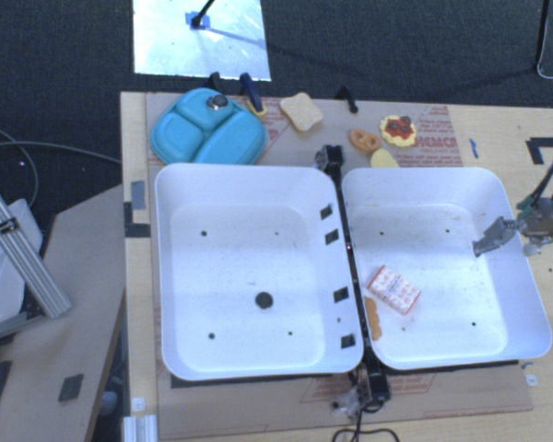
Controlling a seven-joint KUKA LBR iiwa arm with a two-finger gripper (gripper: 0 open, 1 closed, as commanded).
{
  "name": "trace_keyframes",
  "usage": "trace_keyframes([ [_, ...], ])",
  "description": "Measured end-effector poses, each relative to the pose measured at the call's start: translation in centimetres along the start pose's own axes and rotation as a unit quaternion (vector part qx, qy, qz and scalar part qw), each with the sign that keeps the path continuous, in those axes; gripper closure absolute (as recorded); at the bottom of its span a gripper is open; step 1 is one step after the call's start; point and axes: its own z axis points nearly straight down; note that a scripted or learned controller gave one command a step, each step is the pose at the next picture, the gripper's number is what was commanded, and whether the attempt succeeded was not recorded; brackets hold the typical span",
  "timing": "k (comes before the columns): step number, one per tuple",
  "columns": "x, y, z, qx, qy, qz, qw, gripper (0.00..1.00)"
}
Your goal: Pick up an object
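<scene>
In the right bin (498, 191) a small red-and-white patterned box (394, 289) lies near the bin's left wall. A thin orange stick-shaped piece (372, 318) lies just below and to the left of it. A small dark round object (264, 299) rests on the floor of the left bin (180, 201). My gripper (491, 238) reaches in over the right bin's right side, well to the right of the box and higher in the view, with nothing seen in it.
Behind the bins lie a blue divided plate (209, 129), a toast slice (301, 111), an orange pretzel shape (364, 139), a small pizza-like toy (398, 130) and a yellow piece (383, 159). A shiny sheet (198, 26) lies on the floor beyond.
</scene>
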Motion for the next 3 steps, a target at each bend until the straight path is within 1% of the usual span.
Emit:
trace_keyframes([
  [1,6.9,6.2,15.6,-0.007,0.000,-0.010,0.9999,0.00],
  [2,6.4,6.3,13.6,-0.010,-0.001,-0.007,0.9999,1.00],
  [3,7.7,-3.3,14.6,-0.011,-0.001,-0.004,0.9999,1.00],
])
